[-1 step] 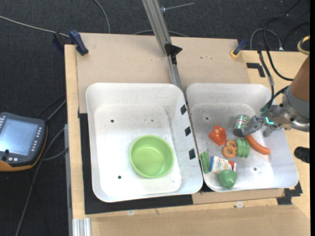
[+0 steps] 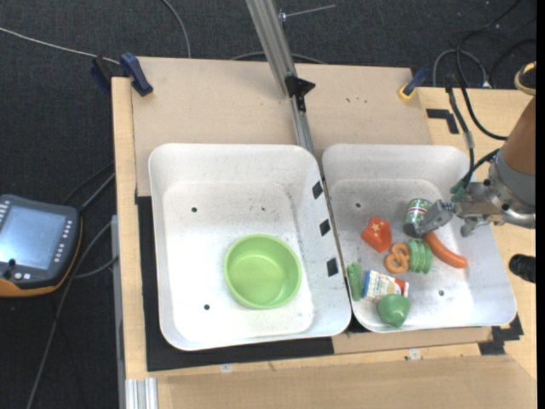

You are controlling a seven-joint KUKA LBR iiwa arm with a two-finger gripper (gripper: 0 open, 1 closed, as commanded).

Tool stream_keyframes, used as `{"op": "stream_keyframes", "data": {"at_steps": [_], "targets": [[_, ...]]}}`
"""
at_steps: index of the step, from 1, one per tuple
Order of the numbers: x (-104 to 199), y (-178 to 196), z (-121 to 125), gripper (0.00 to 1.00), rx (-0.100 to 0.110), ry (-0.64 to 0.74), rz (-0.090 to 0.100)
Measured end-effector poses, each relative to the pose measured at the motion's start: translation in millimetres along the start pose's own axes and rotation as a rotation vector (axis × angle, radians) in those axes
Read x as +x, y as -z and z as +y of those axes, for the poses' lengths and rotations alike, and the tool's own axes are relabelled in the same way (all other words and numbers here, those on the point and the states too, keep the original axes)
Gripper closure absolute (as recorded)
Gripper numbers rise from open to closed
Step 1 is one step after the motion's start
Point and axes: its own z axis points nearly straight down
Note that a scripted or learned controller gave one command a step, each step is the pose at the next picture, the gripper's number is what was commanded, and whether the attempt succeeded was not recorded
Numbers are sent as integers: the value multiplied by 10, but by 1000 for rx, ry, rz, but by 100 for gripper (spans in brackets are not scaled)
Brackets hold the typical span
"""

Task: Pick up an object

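Several small toys crowd the right bin (image 2: 477,309); I pick the silver can (image 2: 417,215) as landmark. End effector (image 2: 449,214) sits just right of it; open or clamped, I cannot tell. Orange carrot (image 2: 446,250) lies just below-right of the can: light, stiff, probably slick. I'd grip across its middle.

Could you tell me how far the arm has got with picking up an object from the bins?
Done: the gripper has reached into the right white bin, low beside the small silver can. In hand: nothing visibly between its fingers. Left: closing on an item and lifting it. The orange carrot, red pepper and green round fruit lie on the bin floor.
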Motion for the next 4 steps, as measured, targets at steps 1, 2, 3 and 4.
{"op": "stream_keyframes", "data": {"at_steps": [1, 2, 3, 4], "targets": [[-3, -624, -16, 0, 5, 0, 1], [0, -1069, -22, 0, 3, 0, 0], [0, -946, -12, 100, -1, 0, 0], [81, -396, 61, 100, -5, 1, -1]]}}
